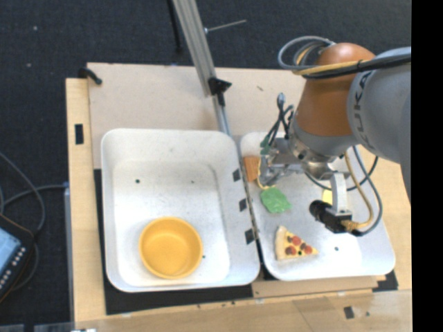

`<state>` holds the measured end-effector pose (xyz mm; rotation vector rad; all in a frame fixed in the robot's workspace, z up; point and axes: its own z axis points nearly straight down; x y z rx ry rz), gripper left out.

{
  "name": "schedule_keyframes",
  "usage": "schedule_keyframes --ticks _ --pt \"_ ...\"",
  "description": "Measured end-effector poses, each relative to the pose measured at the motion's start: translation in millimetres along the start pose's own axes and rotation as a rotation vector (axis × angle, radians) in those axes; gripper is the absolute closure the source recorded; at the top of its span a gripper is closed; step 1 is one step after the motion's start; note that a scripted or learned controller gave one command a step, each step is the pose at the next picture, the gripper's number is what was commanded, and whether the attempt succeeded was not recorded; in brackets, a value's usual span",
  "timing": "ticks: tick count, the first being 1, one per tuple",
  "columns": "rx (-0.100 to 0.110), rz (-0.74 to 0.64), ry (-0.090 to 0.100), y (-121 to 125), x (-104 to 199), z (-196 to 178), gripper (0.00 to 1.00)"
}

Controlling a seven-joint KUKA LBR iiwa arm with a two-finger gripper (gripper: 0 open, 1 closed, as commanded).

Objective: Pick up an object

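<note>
Well, jaws: hidden under the wrist, so I cannot tell how they stand.
Gripper [271,175]: low in the right bin [374,254], near its left wall.
Green piece [275,200]: just below the gripper.
Orange-brown item [250,168]: beside the gripper, against the wall.
Pizza slice [293,244]: nearer the front.
Yellow bowl [171,247]: left bin [138,151], front.

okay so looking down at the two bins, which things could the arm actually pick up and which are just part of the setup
Could be picked:
- yellow bowl, left bin
- green piece, right bin
- pizza slice toy, right bin
- orange-brown item, right bin's left edge, partly hidden

Just setup:
- two white bins
- metal rail
- wooden bench
</note>
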<state>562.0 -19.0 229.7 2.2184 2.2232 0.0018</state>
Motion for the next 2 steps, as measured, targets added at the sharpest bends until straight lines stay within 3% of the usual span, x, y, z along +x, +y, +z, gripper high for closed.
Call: schedule_keyframes --ticks 2 --pt "0.001 0.0 0.001 -40.2 100.3 1.4 1.0"
